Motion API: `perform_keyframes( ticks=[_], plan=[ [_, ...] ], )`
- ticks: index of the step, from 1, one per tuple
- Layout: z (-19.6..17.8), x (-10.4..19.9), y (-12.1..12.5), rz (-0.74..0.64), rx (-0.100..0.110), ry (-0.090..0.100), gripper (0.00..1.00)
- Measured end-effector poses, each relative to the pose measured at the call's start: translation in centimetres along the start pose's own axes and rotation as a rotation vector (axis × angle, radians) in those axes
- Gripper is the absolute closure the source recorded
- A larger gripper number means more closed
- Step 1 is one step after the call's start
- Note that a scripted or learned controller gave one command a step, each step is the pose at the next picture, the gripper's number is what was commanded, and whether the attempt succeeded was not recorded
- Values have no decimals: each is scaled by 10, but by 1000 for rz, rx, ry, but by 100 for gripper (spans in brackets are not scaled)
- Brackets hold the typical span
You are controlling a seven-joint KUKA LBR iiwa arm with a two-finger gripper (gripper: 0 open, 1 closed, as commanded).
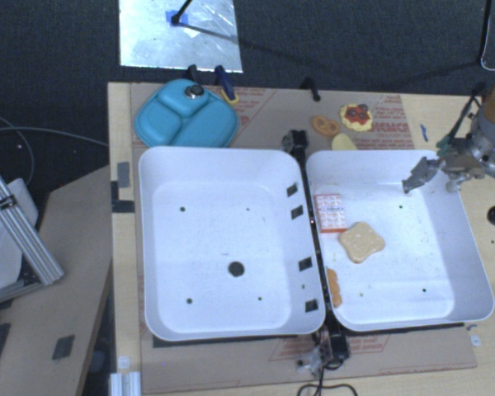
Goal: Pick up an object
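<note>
White plastic formed the right bin (445, 299), where a tan bread-shaped piece (361, 242) lay near centre, a red-printed packet (330, 211) touching the wall at its ten o'clock. At the bread's two o'clock the gripper (433, 174) hovered apart; I could not tell its spread.

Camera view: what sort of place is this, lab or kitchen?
Most likely a robotics lab test bench: two white bins on a cardboard-covered bench, toy food like the tan piece, cables over dark carpet.
</note>
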State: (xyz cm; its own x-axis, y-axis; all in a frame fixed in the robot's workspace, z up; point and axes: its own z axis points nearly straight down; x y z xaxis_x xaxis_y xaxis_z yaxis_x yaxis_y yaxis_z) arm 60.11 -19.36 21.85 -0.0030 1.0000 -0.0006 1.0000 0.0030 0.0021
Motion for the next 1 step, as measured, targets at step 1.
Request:
perform_keyframes(
  ticks=[1],
  plan=[
    [124,-6,-74,5,11,4,0]
  ],
)
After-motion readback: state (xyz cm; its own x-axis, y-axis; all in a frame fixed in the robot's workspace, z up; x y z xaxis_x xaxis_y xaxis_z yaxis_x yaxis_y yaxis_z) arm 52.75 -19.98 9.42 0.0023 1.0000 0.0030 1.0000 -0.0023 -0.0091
